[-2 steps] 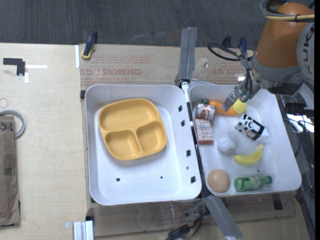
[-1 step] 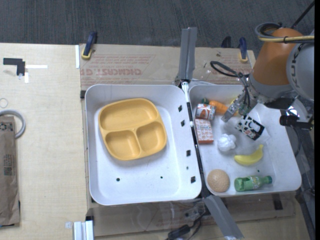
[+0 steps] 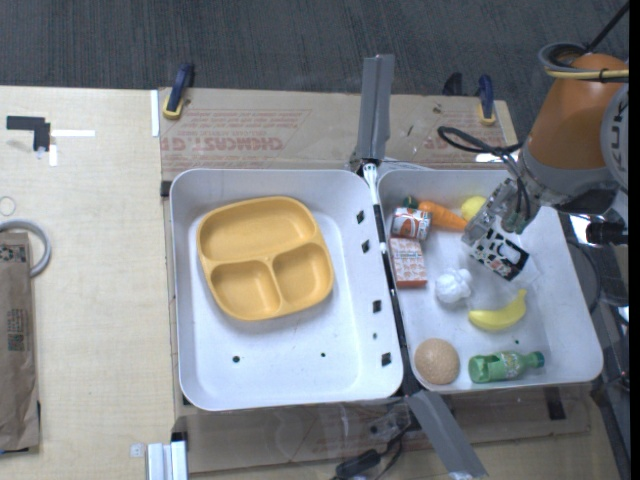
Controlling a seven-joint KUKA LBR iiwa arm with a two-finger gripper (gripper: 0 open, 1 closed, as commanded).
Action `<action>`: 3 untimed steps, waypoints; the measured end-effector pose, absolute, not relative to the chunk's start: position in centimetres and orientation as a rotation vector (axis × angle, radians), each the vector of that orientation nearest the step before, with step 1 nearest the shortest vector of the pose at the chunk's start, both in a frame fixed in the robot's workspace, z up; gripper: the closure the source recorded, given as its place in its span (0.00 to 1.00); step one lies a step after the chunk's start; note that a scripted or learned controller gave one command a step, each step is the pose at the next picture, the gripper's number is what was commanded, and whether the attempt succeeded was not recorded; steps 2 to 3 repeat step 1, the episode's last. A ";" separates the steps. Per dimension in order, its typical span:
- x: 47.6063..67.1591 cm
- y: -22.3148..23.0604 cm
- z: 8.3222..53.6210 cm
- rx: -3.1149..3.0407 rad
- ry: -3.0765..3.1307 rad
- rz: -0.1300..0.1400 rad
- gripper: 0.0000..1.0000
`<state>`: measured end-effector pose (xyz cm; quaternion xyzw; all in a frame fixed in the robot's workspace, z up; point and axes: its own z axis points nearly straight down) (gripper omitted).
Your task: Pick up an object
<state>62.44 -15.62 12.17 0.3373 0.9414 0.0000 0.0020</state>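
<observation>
1. Arm and gripper. The grey arm with its orange band enters from the right, and the gripper (image 3: 497, 230) sits low over the upper part of the right bin (image 3: 575, 308). A small black-and-white patterned carton (image 3: 498, 255) lies directly under the tool; whether the fingers are spread or pressed together, or pinch the carton, cannot be told at this resolution.

2. Candidate object. The carton rests in the right bin, between the carrot (image 3: 441, 214) above left and the banana (image 3: 500, 313) below, just beside the yellow lemon-like piece (image 3: 473, 207).

3. Doing the step well (judgement). A secure pick would call for the fingers to straddle the carton's flat sides, squarely and centred, then a straight vertical lift. Grip should be confirmed before travel, since the neighbouring items crowd the approach.

4. Box-shaped items. The carton, a red-and-white can (image 3: 409, 224) and an orange printed box (image 3: 408, 264) present flat or cylindrical faces; these probably suit a two-finger grasp.

5. Rounded items. The banana is smooth and curved; a crumpled white object (image 3: 452, 286) looks soft; a tan round bun-like piece (image 3: 437, 361) and a green bottle (image 3: 505, 366) lying on its side would likely roll.

6. Left bin. The left bin (image 3: 200, 368) holds a matte yellow divided plate (image 3: 265, 256), with three compartments.
</observation>
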 end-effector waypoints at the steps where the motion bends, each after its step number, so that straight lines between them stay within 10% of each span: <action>1: 60.9 -5.0 19.3 1.241 2.883 0.001 1.00; 3: 60.9 -5.0 19.3 1.241 2.883 0.001 1.00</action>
